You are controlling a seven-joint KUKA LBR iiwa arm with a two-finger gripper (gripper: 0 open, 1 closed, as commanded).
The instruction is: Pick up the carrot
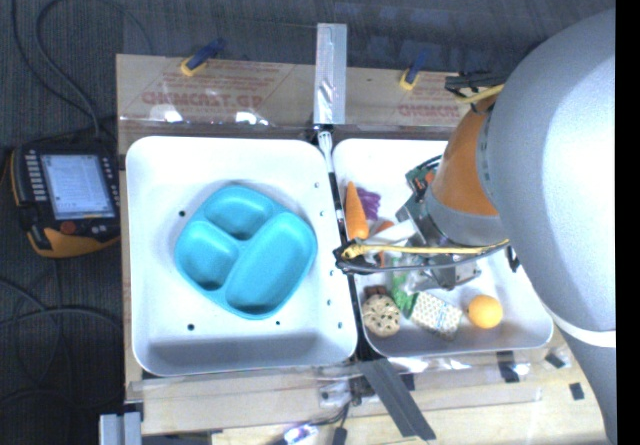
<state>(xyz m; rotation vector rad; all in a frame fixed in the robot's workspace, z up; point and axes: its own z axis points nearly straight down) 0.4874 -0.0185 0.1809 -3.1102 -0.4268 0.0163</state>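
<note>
1. Carrot point(353, 210): a slender, tapered orange root lying lengthwise against the left wall of the right bin point(520, 338), in the bin's upper left part.
2. Gripper point(432, 251): dark metal hardware below the orange band point(462, 178) of the grey arm point(565, 163), standing over the middle of the right bin, just right of the carrot. Whether it is spread or closed cannot be told, and whether it touches the carrot cannot be told either.
3. Yellow cable point(420, 249): a thin line running across the right bin from its left wall towards the gripper, passing just below the lower tip of the carrot.
4. Purple item point(369, 201): a small soft-looking piece just beside the carrot on its right; its kind is unclear.
5. Cookie point(380, 314): a round, tan, speckled disc near the lower left corner of the right bin.
6. Patterned block point(436, 313): a pale, dotted, boxy piece along the lower edge, between the cookie and the orange ball point(485, 311), which is smooth and round.
7. Green item point(403, 293): partly hidden, just above the block.
8. Left bin point(160, 333): smooth white plastic with rounded corners, holding a glossy blue divided dish point(246, 249) of three compartments at its centre.
</note>
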